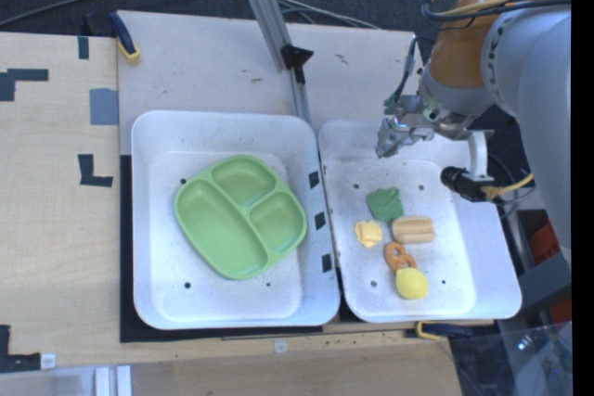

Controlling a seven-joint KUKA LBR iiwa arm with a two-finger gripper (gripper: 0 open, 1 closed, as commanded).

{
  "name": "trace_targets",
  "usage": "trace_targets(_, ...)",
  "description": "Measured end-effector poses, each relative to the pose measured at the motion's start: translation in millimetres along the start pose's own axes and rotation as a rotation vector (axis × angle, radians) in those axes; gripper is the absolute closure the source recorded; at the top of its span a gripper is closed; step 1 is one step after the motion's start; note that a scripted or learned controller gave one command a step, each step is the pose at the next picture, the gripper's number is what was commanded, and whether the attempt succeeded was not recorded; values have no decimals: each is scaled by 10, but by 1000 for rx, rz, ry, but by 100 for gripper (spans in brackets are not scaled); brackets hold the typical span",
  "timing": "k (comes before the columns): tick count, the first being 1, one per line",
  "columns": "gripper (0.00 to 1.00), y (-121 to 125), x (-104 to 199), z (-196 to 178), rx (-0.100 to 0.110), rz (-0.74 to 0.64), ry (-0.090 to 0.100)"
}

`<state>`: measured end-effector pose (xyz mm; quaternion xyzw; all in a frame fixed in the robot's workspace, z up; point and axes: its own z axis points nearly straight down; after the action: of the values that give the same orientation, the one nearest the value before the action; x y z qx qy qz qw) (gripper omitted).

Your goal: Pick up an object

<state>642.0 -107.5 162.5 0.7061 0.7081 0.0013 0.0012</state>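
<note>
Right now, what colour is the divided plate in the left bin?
Light green; the plate shows clearly in the camera view.

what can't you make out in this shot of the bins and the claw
- Claw, camera view: small and blurred over the right bin's far edge; whether it is open or shut cannot be told.
- Small orange item: too small to identify, partly overlapped by the yellow lemon-like piece.
- Arm's base: cut off by the right edge.
- Green leafy piece: blurred, exact type unclear.
</note>
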Motion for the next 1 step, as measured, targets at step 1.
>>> trace_targets(1, 100, 17, 107, -573, -2, -1, 0)
